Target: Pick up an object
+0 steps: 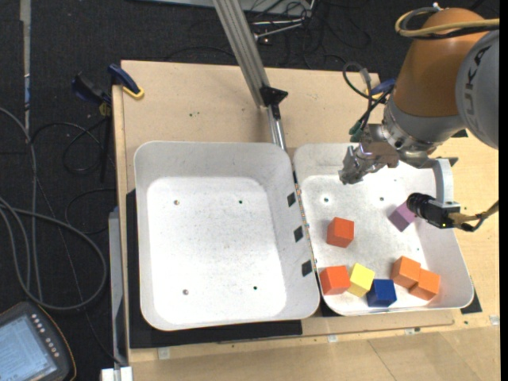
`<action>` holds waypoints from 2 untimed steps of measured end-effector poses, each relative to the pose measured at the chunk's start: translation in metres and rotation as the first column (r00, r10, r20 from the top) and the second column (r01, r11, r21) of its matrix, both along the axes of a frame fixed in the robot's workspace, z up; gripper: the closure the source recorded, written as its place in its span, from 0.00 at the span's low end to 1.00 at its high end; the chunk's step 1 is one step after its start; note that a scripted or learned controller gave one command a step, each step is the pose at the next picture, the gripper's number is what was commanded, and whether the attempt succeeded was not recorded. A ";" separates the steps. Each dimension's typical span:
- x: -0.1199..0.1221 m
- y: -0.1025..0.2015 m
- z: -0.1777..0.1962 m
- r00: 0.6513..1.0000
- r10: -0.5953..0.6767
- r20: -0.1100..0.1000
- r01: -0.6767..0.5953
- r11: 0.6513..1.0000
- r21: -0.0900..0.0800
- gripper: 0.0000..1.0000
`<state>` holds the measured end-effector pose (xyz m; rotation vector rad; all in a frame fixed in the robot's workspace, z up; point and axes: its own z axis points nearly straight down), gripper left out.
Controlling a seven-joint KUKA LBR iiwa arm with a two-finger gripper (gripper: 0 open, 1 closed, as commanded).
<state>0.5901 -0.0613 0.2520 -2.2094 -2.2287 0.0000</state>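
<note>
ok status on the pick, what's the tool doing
Tool hanging over right white bin's far end, nothing seen in it. Nearest: orange cube, apart, untouched. Nothing between them.

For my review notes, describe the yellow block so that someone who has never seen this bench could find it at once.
Start at the right-hand shallow white bin, the one under the grey and orange arm. Along its near edge lies a row of small blocks; the small yellow cube sits there between an orange cube on its left and a blue cube on its right. It is the one yellow block in the bin.
</note>
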 end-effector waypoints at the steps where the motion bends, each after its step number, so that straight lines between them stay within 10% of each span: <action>1: -0.013 0.048 0.004 1.000 0.000 0.001 0.000 1.000 0.000 1.00; 2: -0.031 0.101 0.002 1.000 0.000 0.000 0.000 1.000 0.000 1.00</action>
